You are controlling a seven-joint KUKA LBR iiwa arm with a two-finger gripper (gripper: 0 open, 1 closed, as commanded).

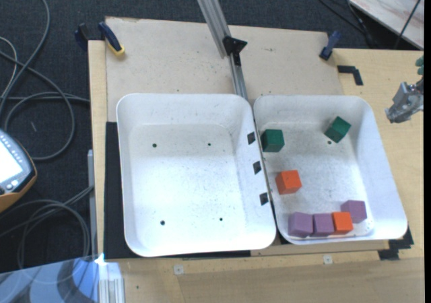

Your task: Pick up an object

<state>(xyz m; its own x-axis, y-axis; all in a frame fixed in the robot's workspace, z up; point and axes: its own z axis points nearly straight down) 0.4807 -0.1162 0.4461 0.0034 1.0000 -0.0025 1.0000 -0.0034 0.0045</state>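
The metal tool (404,103) hangs by the desk's right edge, outside the right white plastic bin (380,153); its state I cannot tell. Near the bin's centre lies a small orange cube (288,182).

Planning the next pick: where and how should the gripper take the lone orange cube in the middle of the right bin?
Probably from straight above, the fingers closing on two opposite side faces of the orange cube. It sits alone on the right bin floor with free space on every side.
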